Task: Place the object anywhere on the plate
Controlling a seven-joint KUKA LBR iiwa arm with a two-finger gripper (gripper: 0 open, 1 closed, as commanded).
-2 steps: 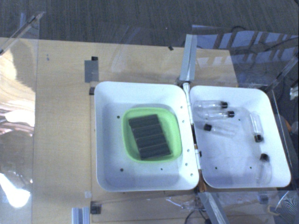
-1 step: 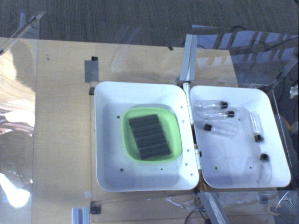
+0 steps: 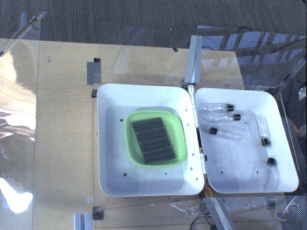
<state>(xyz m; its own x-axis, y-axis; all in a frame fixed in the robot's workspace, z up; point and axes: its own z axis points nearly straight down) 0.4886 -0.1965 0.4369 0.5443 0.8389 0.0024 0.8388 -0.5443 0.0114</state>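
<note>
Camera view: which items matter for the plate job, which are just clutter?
Job:
- green plate in the left bin
- dark ridged block lying on the plate
- clear vials with black caps in the right bin, possible objects

Lying about:
- metal bracket
- grey clamp

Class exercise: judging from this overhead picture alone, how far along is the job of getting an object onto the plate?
Done: nothing visible; the square green plate in the left white bin carries only a dark ribbed block. In hand: nothing. Left: all of it. The clear plastic vials with black caps lie scattered in the right white bin; one must be picked up and set on the plate.
</note>
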